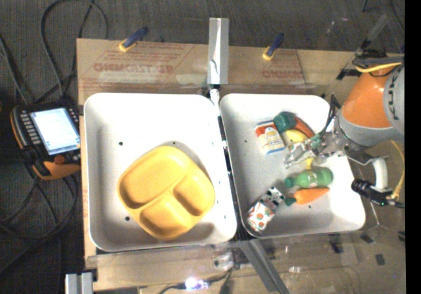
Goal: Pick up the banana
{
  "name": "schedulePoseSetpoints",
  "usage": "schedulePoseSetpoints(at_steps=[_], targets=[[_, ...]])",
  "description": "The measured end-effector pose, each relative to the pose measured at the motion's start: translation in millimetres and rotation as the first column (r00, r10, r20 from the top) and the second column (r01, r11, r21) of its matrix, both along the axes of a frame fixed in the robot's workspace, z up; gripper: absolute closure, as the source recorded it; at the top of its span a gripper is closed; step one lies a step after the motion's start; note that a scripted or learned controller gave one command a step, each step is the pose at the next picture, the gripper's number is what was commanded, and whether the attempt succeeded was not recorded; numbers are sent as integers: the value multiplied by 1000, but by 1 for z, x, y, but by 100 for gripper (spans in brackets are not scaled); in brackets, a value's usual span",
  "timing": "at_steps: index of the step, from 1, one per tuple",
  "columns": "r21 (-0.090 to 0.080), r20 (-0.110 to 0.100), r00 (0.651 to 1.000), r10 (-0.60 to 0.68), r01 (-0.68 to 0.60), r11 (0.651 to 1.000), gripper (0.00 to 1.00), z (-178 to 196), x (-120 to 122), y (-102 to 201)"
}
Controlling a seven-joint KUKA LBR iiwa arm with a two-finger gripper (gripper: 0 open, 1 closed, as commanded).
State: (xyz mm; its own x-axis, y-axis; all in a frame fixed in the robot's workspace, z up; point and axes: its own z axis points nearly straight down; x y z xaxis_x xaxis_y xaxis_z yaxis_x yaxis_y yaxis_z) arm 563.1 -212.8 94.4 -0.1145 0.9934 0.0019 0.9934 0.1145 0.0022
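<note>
The left bin (99, 154) held a yellow divided plate (168, 191), lying well left of the pincer. The right bin (250, 115) held the clutter: a small carton (261, 214) below-left of the pincer, a red-and-white box (270, 139) just left of it, a green bottle (309, 178) and a carrot (309, 196) directly below it.

The pincer (304, 150) sat low over the upper middle of the right bin — whether it was open or closed could not be told. The banana (296, 136) lay just above-left of the pincer, wedged between the red-and-white box and a dark green item (285, 120).

Judgement: the step was closing in on the banana. Best done by coming straight down on its exposed yellow part, taking care not to catch the box or the green item.

The banana showed as a small pale-yellow patch — mostly hidden, shape unclear.
</note>
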Motion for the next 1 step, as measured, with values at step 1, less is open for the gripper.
schedulePoseSetpoints(at_steps=[1], targets=[[0, 0, 1000, 0, 0, 1000, 100, 9, 0, 0]])
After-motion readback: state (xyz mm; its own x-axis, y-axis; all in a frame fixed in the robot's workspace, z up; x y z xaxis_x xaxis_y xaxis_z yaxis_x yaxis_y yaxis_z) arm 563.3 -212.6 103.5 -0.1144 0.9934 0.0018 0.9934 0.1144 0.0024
